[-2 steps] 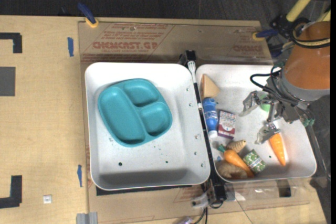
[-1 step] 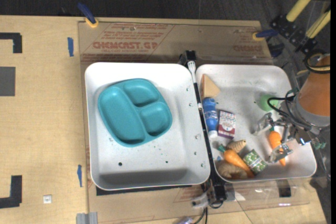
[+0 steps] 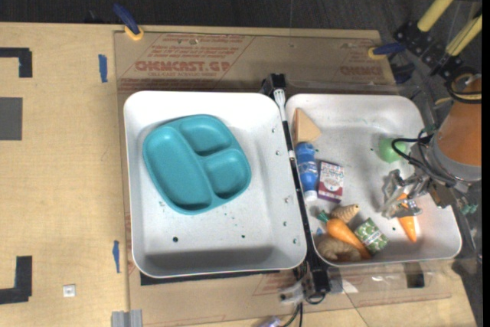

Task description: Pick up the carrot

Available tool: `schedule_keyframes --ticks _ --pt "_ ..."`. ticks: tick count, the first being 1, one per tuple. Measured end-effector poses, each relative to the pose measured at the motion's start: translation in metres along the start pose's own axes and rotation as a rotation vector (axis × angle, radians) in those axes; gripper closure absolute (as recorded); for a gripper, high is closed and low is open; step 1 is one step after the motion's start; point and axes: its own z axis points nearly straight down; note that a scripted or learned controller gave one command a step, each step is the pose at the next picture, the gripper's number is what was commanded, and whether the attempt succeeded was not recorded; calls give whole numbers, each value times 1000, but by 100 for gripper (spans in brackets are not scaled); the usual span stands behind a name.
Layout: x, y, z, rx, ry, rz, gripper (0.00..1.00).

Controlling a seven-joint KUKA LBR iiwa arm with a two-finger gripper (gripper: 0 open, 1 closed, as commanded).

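Flat brown cardboard-topped bench (image 3: 61, 188) is carrying two shallow white plastic bins, the left bin (image 3: 153, 241) holding a smooth teal three-compartment tray (image 3: 196, 161), the right bin (image 3: 360, 115) crowding small items along its near side. Metal two-finger gripper (image 3: 403, 195) is hanging over the right bin's near right part, opening unclear, can't tell; small tapered orange carrot (image 3: 410, 227) is lying just below it, near a second orange carrot-like piece (image 3: 344, 232), green can (image 3: 370, 234), blue bottle (image 3: 307, 168).
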Motion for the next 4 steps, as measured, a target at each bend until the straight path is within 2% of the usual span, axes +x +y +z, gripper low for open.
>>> schedule_keyframes --ticks 1,2,3,4 --pt "-50 55 -62 -4 1 55 100" --pt "-47 53 -59 -4 8 60 0" --pt "-8 -10 9 -1 5 -28 0" --pt "25 -22 14 -1 3 76 0"
